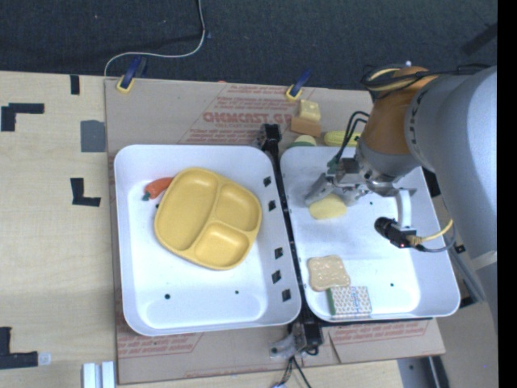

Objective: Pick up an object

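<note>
End effector fingers spread, down in right bin upper left, tips at pale yellow lump; not gripping it.

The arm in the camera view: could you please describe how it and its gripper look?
The arm is a thick, rounded grey body with an orange band above the wrist. Thin yellow and black cables loop around the band and trail down by the right bin. The gripper is a small grey metal assembly with slim fingers; a small black part sits beside it.
</note>
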Motion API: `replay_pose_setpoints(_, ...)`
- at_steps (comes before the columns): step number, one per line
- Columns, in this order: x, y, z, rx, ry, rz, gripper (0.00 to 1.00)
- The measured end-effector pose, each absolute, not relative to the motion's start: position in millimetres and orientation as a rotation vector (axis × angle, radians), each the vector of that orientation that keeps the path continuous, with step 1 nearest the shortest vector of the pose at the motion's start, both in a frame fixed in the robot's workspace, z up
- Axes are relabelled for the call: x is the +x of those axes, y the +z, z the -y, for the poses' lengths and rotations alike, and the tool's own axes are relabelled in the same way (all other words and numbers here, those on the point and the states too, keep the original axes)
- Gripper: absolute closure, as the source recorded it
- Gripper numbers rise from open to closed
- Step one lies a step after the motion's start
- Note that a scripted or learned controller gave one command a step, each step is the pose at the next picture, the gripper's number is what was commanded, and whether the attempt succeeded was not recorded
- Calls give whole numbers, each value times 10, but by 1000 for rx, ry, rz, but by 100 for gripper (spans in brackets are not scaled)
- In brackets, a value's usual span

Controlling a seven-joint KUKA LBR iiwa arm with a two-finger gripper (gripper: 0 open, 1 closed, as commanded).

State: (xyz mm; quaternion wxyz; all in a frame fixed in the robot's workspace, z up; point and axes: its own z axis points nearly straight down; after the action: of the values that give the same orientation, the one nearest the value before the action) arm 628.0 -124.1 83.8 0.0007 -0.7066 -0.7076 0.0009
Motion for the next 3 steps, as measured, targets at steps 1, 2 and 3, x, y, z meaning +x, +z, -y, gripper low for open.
replay_pose_setpoints(1,6290,955,1240,-2221,0,2226,100)
replay_pose_setpoints(2,6288,949,1240,-2220,1,2225,0)
replay_pose_setpoints(3,6574,836,940,-2217,0,2226,0)
